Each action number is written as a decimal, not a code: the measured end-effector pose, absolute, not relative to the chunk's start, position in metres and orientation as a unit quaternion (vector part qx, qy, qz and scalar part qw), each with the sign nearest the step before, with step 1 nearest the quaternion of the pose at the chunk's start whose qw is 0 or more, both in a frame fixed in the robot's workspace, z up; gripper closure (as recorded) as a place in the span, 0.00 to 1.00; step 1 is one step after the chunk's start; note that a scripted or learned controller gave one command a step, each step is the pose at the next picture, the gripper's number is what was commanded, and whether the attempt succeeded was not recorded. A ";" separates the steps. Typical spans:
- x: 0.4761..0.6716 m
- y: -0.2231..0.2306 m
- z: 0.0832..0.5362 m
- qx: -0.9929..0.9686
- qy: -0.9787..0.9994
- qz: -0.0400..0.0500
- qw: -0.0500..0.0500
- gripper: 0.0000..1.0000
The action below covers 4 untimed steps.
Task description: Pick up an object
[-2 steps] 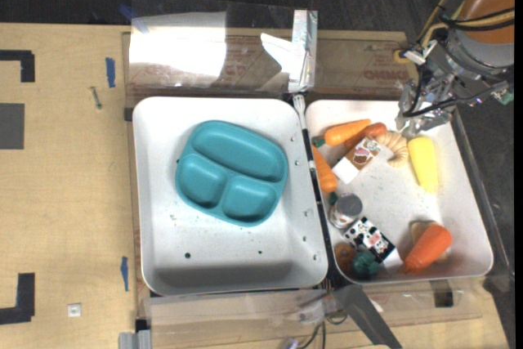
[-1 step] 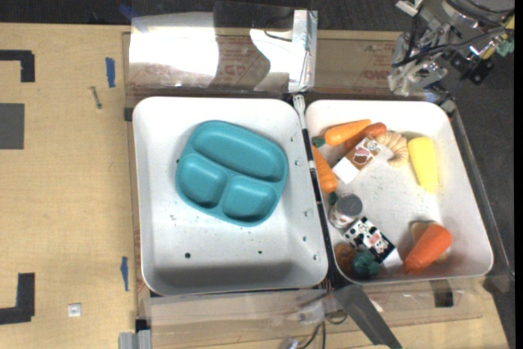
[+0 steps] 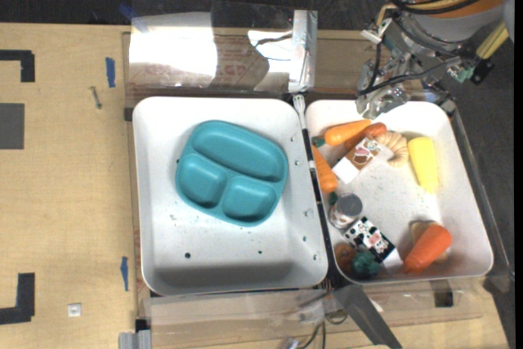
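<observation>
From my feed the gripper [image 3: 391, 98] sits at the far edge of the right bin [image 3: 470, 176], all cables and metal bits, and honestly I can't tell from here what state it's in, the view is too cluttered. Just below it lies a carrot [image 3: 350, 131], with a second orange carrot [image 3: 324, 172] running along the bin's left wall. Near the gripper, down and to the right, there's a yellow corn-like piece [image 3: 422, 162], and a small white block with pictures [image 3: 364, 154] next to the carrot. Further down sit a grey round can [image 3: 347, 206], a black and white patterned box [image 3: 369, 239] and an orange pepper-ish thing [image 3: 427, 247]. Well off to the gripper's left, the other bin [image 3: 163, 257] holds a teal divided tray [image 3: 232, 170].
</observation>
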<state>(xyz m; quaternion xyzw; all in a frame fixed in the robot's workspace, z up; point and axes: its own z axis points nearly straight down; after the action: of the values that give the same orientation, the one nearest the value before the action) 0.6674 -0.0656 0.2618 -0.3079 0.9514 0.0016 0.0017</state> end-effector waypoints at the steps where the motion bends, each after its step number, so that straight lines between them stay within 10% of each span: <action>1: 0.669 -0.037 0.307 -0.197 0.980 0.000 0.007 1.00; 4: 0.672 -0.022 0.369 -0.109 0.994 0.000 0.019 1.00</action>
<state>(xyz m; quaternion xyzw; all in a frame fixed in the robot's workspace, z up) 0.6720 -0.0224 0.3685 -0.1090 0.9939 0.0000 0.0192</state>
